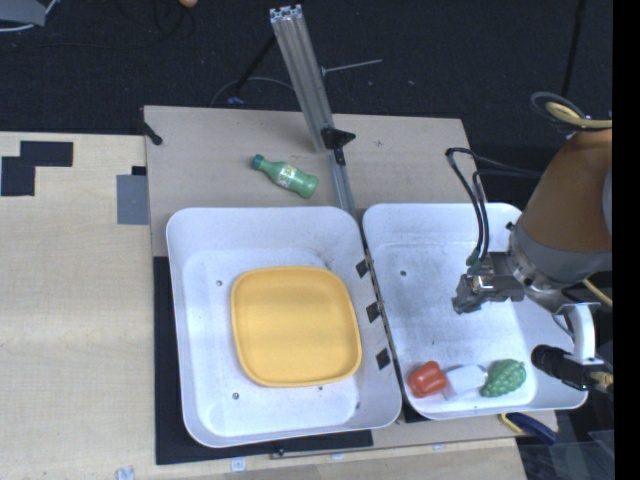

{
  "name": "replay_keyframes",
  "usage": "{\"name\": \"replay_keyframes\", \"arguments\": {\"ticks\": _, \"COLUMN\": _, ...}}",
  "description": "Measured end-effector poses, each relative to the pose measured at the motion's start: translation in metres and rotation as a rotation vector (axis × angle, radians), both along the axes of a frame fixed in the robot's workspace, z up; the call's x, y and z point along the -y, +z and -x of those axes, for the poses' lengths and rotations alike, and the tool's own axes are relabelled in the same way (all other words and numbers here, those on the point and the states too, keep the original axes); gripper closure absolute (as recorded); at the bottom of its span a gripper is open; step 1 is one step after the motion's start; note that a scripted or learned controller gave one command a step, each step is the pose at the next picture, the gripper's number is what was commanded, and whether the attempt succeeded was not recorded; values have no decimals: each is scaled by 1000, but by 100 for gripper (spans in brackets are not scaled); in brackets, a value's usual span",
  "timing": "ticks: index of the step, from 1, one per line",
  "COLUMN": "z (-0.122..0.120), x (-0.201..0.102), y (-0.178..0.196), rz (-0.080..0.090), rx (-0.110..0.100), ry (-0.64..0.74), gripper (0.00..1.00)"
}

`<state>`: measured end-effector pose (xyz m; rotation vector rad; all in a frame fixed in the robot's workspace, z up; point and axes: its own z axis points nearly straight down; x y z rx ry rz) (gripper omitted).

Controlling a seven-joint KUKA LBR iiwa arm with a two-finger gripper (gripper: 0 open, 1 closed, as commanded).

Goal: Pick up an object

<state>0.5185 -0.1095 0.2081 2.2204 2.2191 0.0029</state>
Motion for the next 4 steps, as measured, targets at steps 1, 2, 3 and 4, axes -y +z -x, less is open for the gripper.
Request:
{"name": "replay_keyframes", "arguments": {"ticks": 1, "z": -23, "x": -48, "y": 0, "rz": 0, "rx": -4, "ry": 3, "gripper": 100}}
{"name": "replay_keyframes", "arguments": {"ticks": 2, "z": -34, "x": -96, "y": 14, "rz": -1, "rx": -3, "ry": 4, "gripper": 100}}
{"name": "replay_keyframes", "arguments": {"ticks": 3, "z": -44, "x": -146, "y": 6, "rz": 0, "rx": -4, "ry": 3, "gripper": 100}}
{"name": "replay_keyframes", "arguments": {"ticks": 4, "z": -55, "x": -194, "y": 1, "rz": -1, "rx": -4, "ry": 3, "gripper": 100}}
